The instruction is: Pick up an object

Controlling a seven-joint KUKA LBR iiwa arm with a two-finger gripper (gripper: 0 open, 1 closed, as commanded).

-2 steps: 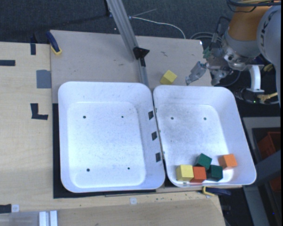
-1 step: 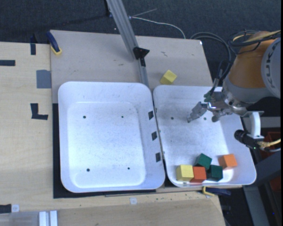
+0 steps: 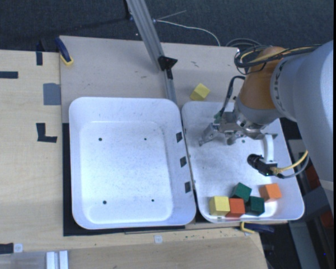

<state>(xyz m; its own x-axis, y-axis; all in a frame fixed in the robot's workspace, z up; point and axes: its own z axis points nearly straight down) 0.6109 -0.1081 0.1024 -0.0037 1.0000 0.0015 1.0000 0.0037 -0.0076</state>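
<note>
gripper (image 3: 213,134) hangs over the upper part of the right bin (image 3: 213,167), nothing between its fingers; how far they're spread I can't tell from this angle

pickable blocks are bunched at that bin's near edge, well apart from the gripper: yellow block (image 3: 218,205), red block (image 3: 236,207), two green blocks (image 3: 242,191) and (image 3: 256,205), orange block (image 3: 271,191), mostly touching, so a clean grasp looks tight; orange one sits at the outside, probably easiest

another yellow cube (image 3: 200,92) lies on the desk (image 3: 112,77) outside the bins, likely a stray

left bin (image 3: 123,156) has no blocks

no brands, labels or writing legible
</note>
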